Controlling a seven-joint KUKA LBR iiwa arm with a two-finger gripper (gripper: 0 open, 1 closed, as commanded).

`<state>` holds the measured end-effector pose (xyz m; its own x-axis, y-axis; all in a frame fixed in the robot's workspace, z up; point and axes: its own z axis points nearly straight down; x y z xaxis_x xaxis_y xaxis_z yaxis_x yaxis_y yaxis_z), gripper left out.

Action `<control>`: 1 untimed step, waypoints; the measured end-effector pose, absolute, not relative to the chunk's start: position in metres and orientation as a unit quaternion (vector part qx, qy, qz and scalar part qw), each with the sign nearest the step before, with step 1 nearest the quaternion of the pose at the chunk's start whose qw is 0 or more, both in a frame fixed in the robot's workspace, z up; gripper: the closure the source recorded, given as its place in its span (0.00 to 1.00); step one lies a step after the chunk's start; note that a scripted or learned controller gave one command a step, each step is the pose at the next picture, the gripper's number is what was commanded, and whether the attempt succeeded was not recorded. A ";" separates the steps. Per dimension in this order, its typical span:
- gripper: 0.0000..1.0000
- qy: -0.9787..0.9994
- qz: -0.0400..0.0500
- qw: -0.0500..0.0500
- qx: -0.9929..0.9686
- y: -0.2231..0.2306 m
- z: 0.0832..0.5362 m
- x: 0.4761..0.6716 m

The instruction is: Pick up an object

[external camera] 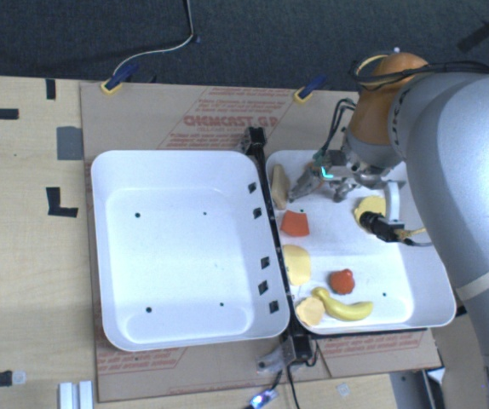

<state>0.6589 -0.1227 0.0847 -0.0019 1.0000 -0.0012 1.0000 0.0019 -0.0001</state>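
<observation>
Near the far edge of the right bin (pixel 423 313), the gripper (pixel 328 180) hangs low, finger state impossible to tell, with the orange-red block (pixel 294 223) lying just toward the near-left beside the dividing wall, nearest of the objects.

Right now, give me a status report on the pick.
Gripper low over right bin, near orange block. Nothing seen held. Banana, red piece lie apart.

Red print on the cardboard sheet (pixel 219 122), just beyond the bins' far edge, seems to read "CHEMCAST"; the rest is too blurred.
</observation>
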 end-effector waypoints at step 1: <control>0.00 0.707 -0.011 0.002 0.707 -0.106 0.086 0.665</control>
<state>0.6652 -0.1056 0.0862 0.0006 0.9998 -0.0190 0.9999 -0.0008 -0.0126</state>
